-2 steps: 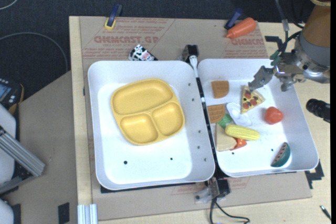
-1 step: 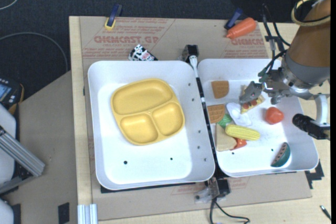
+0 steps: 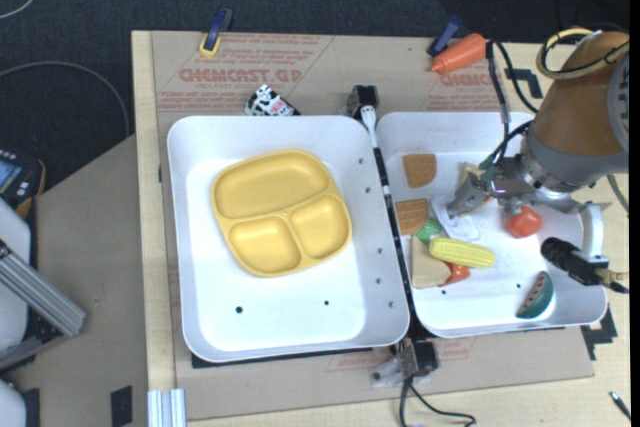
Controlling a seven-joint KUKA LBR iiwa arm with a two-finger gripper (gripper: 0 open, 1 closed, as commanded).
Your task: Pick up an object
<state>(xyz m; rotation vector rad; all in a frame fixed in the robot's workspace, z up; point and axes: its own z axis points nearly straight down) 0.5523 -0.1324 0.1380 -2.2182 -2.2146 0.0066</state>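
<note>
Tool [image 3: 468, 197] over toy-filled rt bin [image 3: 480, 317].

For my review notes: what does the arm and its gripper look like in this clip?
The arm has a broad orange band above a rounded grey wrist section. A yellowish cable loop sits at its top, and black cables run along its left side. The gripper is small, grey metal, with a few coloured wires at its base.
</note>
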